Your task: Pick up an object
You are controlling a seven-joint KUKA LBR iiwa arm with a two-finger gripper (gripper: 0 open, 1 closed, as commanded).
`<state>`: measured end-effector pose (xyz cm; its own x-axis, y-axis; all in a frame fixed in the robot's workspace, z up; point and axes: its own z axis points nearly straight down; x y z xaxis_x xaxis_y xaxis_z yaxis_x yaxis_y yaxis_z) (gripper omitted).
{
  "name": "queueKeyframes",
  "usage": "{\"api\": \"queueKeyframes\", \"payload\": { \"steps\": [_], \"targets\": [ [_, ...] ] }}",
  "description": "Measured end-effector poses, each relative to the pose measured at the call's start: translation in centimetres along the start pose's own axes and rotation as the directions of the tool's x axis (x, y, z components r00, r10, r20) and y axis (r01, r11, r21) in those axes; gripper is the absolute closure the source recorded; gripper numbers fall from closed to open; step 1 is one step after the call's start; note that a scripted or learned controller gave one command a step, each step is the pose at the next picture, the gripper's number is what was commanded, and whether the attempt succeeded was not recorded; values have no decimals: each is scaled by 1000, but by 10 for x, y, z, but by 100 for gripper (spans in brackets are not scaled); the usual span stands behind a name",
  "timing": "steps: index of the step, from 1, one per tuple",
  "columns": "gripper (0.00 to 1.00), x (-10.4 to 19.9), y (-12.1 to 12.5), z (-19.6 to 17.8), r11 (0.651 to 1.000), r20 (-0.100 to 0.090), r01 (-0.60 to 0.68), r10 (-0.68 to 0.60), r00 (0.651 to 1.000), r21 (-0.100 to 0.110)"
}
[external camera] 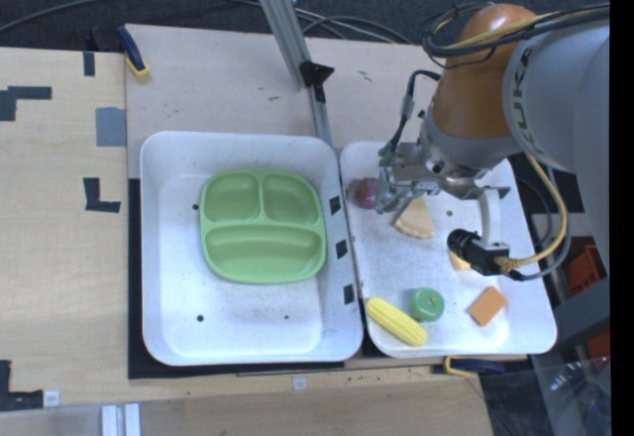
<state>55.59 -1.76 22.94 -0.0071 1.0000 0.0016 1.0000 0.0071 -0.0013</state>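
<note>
Left white bin [158, 256]: green three-compartment plastic plate [263, 226], centred. Right white bin [530, 325]: two-finger gripper [388, 194] at 10 o'clock, grip state can't tell, small purple object [365, 191] just beside; yellow corn cob [396, 320] at 7 o'clock.

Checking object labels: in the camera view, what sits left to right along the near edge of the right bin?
Corn cob → green round piece → orange block, all lying in the right bin.
</note>
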Motion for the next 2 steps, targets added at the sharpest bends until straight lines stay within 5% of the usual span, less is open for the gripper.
{"api": "queueKeyframes", "payload": {
  "steps": [2],
  "targets": [
    [100, 109, 23, 5, 1000, 1, 0, 0, 1000, 1]
  ]
}}
